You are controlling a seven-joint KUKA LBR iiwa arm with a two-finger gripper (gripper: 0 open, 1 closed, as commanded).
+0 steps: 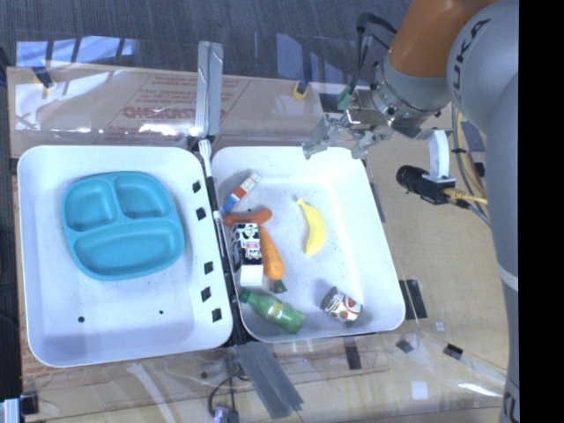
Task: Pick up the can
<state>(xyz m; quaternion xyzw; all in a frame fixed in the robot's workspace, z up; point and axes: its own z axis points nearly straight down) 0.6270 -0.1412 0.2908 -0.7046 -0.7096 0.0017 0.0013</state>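
The can lay on its side near the front right corner of the right bin, a small tin with a red and white label, apart from the green bottle to its left and the banana farther back. The hand hung above the bin's far rim, well apart from the can and holding nothing, so the task seemed to be at its start, the approach not yet made. The next move would likely call for carrying the hand forward across the bin, over the banana, then lowering it squarely onto the can and closing across its narrow width, minding the bin wall just beside it. Whether the fingers were spread or pressed together could not be told; they blurred into the grey wrist hardware and the rim. The can's label was too small to read, and its ends were hard to make out. The carrot and small carton overlapped by the divider, and the left bin held a blue divided plate.
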